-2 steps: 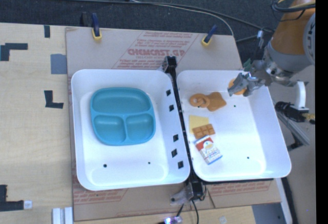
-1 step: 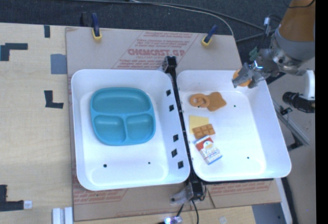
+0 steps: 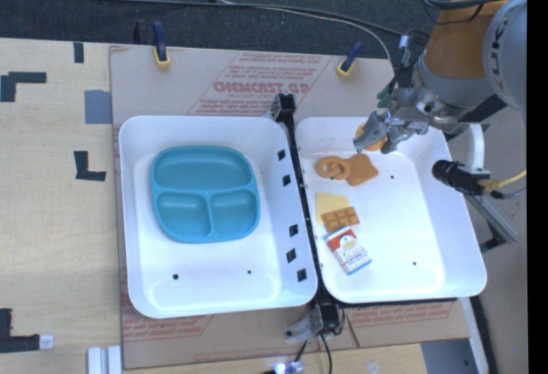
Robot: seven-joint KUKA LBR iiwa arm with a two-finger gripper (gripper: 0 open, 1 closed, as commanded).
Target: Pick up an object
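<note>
Right bin has four small toy food items clustered toward its left half: a brown pretzel-like piece touching a tan flat piece, a yellow waffle-like block below them, and a red-and-white carton nearest the front. All look light, rigid plastic, probably slick, not fragile. The flat ones sit low, so little edge to pinch; the carton looks the easiest, taken across its narrow sides.

Claw hovers at the bin's back edge, just above and right of the tan piece. Something orange shows at its tip; can't tell if that's a held item, or how wide it's open.

Left bin holds a blue divided plate.
</note>
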